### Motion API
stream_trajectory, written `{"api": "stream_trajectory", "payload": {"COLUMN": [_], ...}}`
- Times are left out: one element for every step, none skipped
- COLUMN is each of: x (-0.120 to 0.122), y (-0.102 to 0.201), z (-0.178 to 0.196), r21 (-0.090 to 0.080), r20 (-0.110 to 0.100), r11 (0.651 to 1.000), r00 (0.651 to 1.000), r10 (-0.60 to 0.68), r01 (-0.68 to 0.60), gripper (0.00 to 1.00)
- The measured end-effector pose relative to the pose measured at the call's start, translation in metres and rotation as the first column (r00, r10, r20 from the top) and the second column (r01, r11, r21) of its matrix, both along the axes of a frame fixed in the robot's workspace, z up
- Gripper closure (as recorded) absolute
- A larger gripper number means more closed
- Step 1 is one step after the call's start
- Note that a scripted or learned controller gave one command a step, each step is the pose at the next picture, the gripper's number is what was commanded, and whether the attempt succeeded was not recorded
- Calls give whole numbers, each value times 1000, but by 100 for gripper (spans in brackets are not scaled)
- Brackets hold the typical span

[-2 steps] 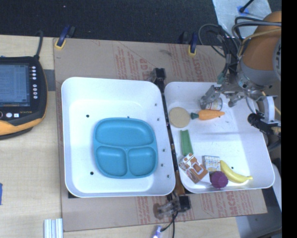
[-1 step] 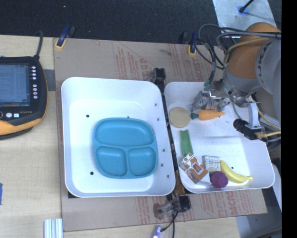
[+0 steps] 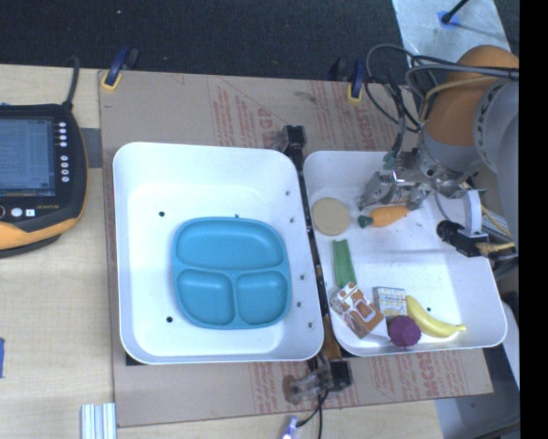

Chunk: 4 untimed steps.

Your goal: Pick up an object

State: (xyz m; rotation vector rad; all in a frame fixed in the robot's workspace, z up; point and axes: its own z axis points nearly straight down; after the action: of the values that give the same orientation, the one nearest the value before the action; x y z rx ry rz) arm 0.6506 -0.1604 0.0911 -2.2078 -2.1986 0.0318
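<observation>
Two white bins [image 3: 127,245] on cardboard-covered bench [image 3: 209,108]; dark floor [image 3: 209,7].

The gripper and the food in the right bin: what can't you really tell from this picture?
- Gripper: camera view, too small and cluttered to tell whether it grips the carrot.
- Small packets: labels too small to read.
- Purple item: blurred; identity unclear.

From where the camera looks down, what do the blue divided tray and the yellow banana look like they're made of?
The blue divided tray looks like moulded plastic with a matte finish: uniform colour, soft rounded compartment walls. The yellow banana is probably a plastic toy, judging by its even, unblemished colour, though a real one can't be ruled out at this size.
</observation>
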Motion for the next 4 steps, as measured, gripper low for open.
{"api": "stream_trajectory", "payload": {"x": [5,-95,-89,-81], "y": [-28,-6,-52,-6], "z": [1,91,84,128], "r21": [-4,-5,-5,-4], "r20": [28,30,31,31], "r11": [1000,1000,1000,1000], "r00": [1000,1000,1000,999], "r10": [7,7,7,9], "r01": [-7,-7,-7,-9], "gripper": [0,0,0,0]}}
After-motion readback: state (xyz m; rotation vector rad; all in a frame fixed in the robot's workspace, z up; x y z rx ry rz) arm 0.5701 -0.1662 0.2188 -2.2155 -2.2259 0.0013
